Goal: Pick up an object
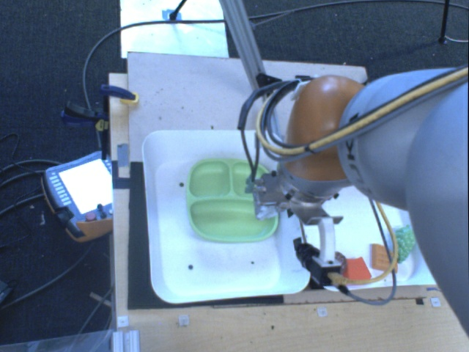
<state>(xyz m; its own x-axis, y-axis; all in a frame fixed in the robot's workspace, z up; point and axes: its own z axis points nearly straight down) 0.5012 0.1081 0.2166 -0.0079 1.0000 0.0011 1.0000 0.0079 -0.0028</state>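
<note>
Pale surface (183, 86) with two white bins; green divided tray (220, 204) lying in left bin (165, 270). Tool (267, 204) over tray's right edge; open or closed, cannot tell. Orange block (357, 269) in right bin.

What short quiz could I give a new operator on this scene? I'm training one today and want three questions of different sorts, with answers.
1. True or false: the green tray lies in the left bin.
2. Which thing lies in the right bin beside the arm?
A. an orange block
B. a blue cup
C. a yellow banana
3. Fill in: the tray is divided into ___ compartments.

Key:
1. True. The tray sits in the left bin, partly under the wrist.
2. A. The orange block lies near the bin's front edge, with a brown piece and a green speckled thing close by.
3. Three: two small ones at the back, one long one in front.
</note>
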